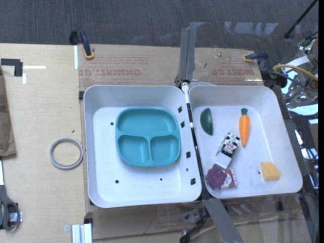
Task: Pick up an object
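Camera view:
L bin: shallow white plastic bin (96, 151) holds teal three-compartment plastic tray (149, 136), lying flat near centre.
R bin: shallow white plastic bin (283, 135), touching L bin along the centre divider.
R bin contents: dark green oval piece (206, 121) upper left; orange toy carrot w/ green top (244, 127) just right of it; small black-and-white cow-print carton (228, 149) mid; purple grape-cluster toy on a red-white card (220, 177) at front; yellow sponge block (270, 171) front right. All apart from each other exc. carton near card.
Bench, L side: pale tape ring (66, 153) on wood.
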Robot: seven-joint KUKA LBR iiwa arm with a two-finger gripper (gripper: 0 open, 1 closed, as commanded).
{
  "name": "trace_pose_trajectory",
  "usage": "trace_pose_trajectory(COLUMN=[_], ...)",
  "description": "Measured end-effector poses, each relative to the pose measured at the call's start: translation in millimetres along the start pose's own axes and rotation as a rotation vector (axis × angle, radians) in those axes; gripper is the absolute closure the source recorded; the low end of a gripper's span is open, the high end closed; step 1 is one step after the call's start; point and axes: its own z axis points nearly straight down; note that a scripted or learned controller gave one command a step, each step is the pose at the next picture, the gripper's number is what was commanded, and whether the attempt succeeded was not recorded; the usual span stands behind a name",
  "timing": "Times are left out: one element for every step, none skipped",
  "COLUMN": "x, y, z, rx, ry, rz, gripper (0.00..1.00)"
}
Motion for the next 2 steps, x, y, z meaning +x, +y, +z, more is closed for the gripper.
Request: trace_pose_trajectory(x=[0,33], y=[0,6], z=[0,-19], rx=[0.0,-0.002], ry=[0.0,0.006], rz=[0.0,-0.018], gripper=[0.0,0.0])
